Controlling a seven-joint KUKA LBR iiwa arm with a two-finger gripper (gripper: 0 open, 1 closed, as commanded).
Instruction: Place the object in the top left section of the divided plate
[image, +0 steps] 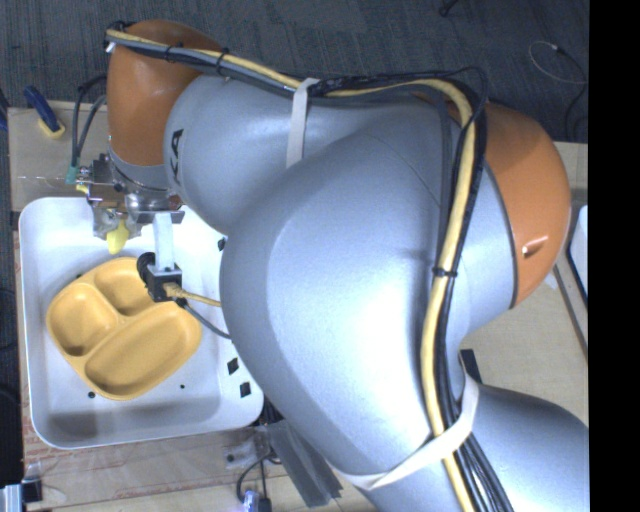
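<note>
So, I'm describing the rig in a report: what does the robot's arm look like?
The arm is bulky, rounded and glossy grey, with orange bands at its joints. A yellow cable and a black cable run along it, held by white straps. The link near the small metallic gripper bears dark lettering.

Even, fairly bright indoor light falls from above. The grey arm (380, 250) looms close to the camera, its smooth shell carrying a broad soft sheen along the upper curves and darkening toward the underside. The white bin (40, 400) is bright without glare, with a soft grey shadow in its lower left corner. The yellow divided plate (120, 340) casts a faint shadow along its lower edge. The floor (60, 40) at the top is dim, and fine detail looks slightly grainy
</note>
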